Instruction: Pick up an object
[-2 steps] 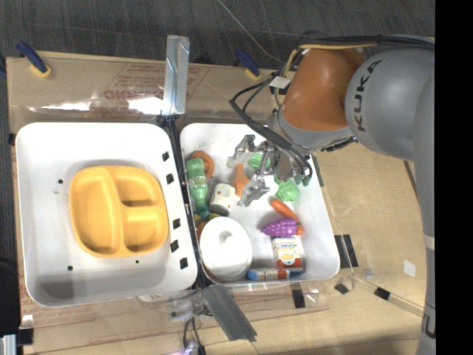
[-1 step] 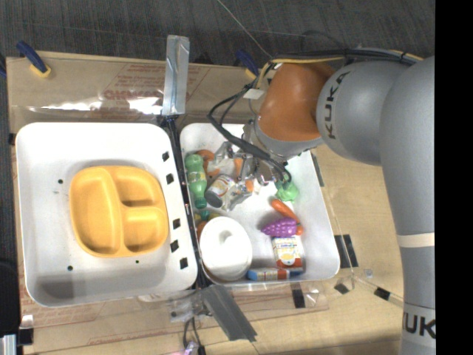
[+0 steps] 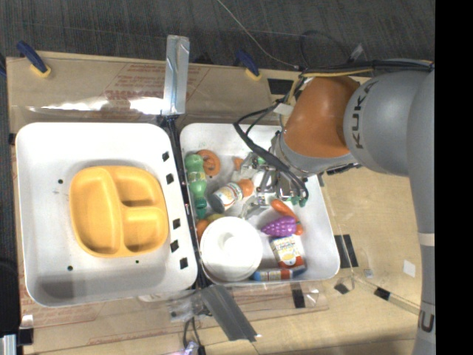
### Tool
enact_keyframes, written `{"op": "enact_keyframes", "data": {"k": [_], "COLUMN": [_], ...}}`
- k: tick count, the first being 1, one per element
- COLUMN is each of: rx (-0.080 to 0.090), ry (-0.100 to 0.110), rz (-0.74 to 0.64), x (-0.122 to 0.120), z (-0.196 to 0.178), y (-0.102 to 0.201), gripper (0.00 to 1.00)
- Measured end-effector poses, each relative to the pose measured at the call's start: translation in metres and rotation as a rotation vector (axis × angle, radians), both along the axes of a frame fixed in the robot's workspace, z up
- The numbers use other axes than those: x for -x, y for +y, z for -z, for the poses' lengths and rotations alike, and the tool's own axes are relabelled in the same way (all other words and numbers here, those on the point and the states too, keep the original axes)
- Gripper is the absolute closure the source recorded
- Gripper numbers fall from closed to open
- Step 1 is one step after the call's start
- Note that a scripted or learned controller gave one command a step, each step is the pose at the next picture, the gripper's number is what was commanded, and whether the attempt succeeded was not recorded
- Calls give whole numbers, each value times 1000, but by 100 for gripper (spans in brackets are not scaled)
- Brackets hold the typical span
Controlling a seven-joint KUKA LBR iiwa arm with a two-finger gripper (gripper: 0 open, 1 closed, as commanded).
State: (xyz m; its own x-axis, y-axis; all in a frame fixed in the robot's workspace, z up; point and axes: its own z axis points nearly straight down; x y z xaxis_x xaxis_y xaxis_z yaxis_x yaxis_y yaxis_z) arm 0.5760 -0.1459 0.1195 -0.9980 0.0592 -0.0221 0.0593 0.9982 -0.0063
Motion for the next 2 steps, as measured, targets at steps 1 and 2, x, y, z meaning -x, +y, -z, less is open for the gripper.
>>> {"op": "enact_keyframes", "data": {"k": [1,2], "rx": [-6,7], "ry": [19,18], "rz": [-199,-192], "x": [-36,-33], "z": [27,25], "y": [8,46], "gripper": [0,0]}}
